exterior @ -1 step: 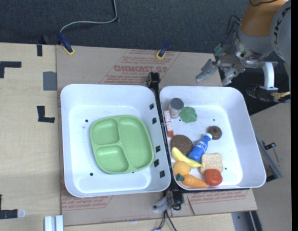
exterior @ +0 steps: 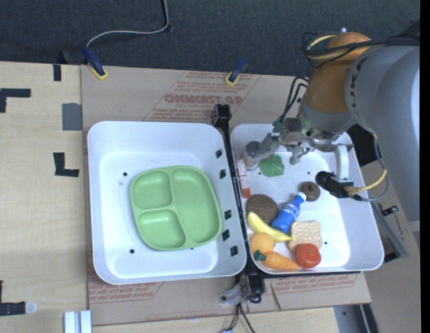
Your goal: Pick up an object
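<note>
Over the right bin [exterior: 354,252], the gripper [exterior: 274,151] hung low near the far left corner, its two fingers spread apart with a small green object [exterior: 272,166] lying just below and between them, not clearly clasped. Nearer me in that bin lay a brown round cookie [exterior: 261,206], a blue bottle [exterior: 289,214], a banana [exterior: 265,227], a slice of bread [exterior: 306,232], a tomato [exterior: 308,255] and a carrot [exterior: 279,261]. The left bin [exterior: 104,186] held a green divided plate [exterior: 175,207].
</note>
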Controlling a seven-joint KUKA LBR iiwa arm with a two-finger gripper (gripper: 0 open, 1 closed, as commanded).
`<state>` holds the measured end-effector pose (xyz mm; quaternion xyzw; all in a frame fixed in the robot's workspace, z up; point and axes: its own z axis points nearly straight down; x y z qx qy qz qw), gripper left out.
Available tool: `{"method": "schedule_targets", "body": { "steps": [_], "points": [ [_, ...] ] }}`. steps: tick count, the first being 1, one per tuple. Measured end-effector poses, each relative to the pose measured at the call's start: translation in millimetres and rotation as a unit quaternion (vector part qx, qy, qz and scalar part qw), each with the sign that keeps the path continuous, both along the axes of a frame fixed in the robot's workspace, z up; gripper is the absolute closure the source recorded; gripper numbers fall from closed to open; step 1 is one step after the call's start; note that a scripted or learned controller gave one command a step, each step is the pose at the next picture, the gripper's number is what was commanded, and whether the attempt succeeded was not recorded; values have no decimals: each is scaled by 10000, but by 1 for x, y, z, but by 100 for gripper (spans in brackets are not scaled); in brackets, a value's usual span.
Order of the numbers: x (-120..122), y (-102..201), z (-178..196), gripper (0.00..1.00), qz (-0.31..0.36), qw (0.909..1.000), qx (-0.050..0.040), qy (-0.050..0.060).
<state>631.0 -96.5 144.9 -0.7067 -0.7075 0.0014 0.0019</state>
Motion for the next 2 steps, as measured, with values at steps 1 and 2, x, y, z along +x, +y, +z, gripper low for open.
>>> {"method": "schedule_targets", "body": {
  "steps": [1, 2],
  "points": [
    [15, -5, -57, 0, 1, 10000, -19, -46],
    [16, -5, -46, 100, 7, 10000, -18, -48]
  ]
}}
